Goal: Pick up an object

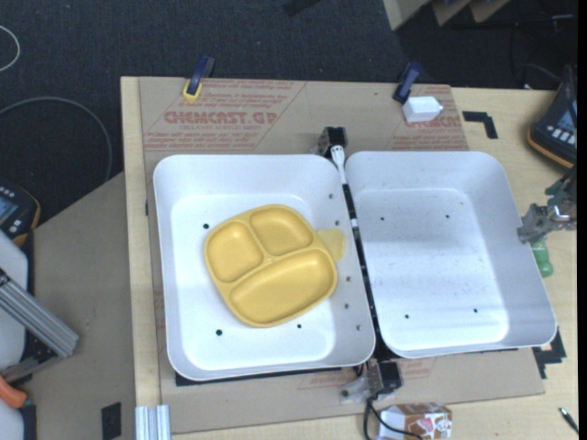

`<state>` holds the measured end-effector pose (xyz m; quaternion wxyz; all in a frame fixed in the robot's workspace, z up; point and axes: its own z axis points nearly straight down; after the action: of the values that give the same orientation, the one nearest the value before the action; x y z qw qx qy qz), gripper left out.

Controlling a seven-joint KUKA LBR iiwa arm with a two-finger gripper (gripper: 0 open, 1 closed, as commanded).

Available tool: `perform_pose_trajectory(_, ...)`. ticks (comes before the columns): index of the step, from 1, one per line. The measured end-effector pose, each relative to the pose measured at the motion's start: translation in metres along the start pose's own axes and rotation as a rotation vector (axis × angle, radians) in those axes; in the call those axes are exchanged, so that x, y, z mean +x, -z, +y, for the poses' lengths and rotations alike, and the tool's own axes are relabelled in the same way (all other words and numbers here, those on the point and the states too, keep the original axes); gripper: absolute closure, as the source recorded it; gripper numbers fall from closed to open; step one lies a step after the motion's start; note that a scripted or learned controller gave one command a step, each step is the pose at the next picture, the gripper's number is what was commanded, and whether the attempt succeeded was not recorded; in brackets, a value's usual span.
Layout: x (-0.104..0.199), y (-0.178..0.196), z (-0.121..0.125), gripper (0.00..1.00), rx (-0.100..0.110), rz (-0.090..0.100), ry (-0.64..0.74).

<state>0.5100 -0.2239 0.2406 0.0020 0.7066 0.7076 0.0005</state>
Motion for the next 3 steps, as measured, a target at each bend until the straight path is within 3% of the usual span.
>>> perform_pose_trajectory(2, 0.000, 0.033, 0.001, 1.00, 0.000, 0.000, 0.001)
perform_pose_trajectory(3, 0.000, 0.017, 0.020, 1.00, 0.001, -0.001, 0.001)
